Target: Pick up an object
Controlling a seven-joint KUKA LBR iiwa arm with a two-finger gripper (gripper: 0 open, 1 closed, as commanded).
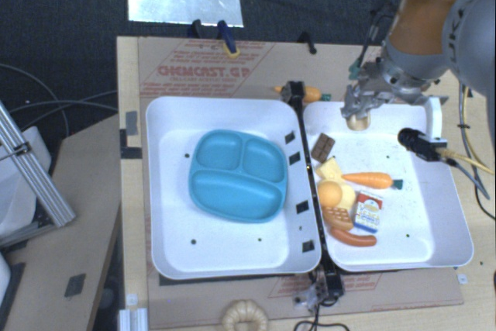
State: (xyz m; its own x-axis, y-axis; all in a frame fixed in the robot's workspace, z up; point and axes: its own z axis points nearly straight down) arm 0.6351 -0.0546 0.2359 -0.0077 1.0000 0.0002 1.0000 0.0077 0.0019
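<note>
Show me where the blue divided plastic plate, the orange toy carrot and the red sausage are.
blue divided plastic plate [239, 174], camera view, its middle divider.
orange toy carrot [367, 180], camera view, mid-body.
red sausage [353, 238], camera view, its middle.

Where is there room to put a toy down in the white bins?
The right white bin has bare floor right of the toy orange carrot. The left white bin has strips around the blue divided plate. Crowded: food heaped by the divider, near the red sausage.
</note>
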